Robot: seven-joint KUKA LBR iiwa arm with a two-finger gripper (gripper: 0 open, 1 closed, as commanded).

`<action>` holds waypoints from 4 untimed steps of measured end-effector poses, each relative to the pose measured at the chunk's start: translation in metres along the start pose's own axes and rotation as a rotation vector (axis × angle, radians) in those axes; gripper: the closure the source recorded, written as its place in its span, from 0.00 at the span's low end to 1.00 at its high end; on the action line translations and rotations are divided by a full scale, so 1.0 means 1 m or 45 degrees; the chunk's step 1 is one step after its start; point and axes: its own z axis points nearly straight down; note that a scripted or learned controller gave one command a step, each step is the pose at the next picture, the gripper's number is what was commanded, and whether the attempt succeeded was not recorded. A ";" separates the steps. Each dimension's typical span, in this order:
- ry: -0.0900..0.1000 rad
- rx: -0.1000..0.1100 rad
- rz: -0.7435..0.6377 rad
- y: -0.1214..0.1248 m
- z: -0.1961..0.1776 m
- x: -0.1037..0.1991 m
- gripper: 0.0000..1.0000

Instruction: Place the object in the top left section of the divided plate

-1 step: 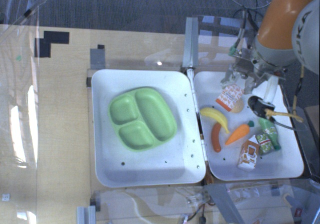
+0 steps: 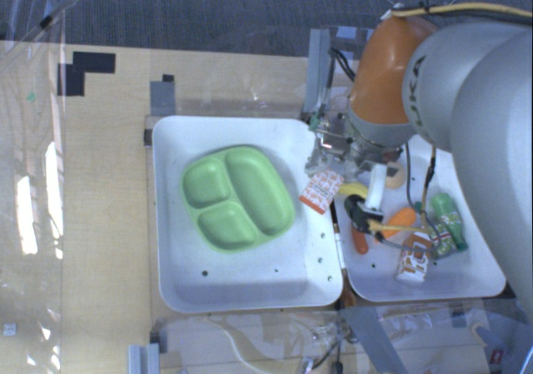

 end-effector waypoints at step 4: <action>0.001 -0.002 -0.070 -0.047 -0.006 0.037 1.00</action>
